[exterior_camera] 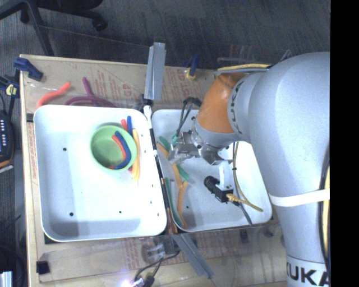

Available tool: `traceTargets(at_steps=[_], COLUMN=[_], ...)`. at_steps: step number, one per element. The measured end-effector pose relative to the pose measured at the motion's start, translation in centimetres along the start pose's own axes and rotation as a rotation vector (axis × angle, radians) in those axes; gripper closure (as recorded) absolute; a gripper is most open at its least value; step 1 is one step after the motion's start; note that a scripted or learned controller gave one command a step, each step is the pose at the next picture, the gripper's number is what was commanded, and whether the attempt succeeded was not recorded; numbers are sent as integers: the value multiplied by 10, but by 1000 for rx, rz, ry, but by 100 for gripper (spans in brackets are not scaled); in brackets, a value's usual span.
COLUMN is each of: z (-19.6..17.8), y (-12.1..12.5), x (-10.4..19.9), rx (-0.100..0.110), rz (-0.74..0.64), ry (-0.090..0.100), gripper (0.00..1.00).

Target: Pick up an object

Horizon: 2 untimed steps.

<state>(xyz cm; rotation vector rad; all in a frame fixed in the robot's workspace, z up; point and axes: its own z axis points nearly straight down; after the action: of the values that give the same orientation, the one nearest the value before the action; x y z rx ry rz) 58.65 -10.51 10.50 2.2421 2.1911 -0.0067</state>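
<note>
nothing is lifted yet, as far as i can judge. my gripper is low over the left side of the right bin, right above the orange and green sticks lying there. whether it has closed on one, i cannot tell. the bowl sits in the left bin.

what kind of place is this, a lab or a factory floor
Probably a robotics lab bench rather than a factory: a KUKA arm reaches over two white bins on a taped, clamped board, with an office-chair base on carpet behind.
</note>
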Motion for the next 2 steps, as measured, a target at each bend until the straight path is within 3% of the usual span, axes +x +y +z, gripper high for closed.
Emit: traceTargets(at_steps=[1, 2], z=[0, -10], y=[0, 0], x=[-2, -1], rx=[0, 2], rz=[1, -1], ry=[-4, -3], gripper=[0, 100])
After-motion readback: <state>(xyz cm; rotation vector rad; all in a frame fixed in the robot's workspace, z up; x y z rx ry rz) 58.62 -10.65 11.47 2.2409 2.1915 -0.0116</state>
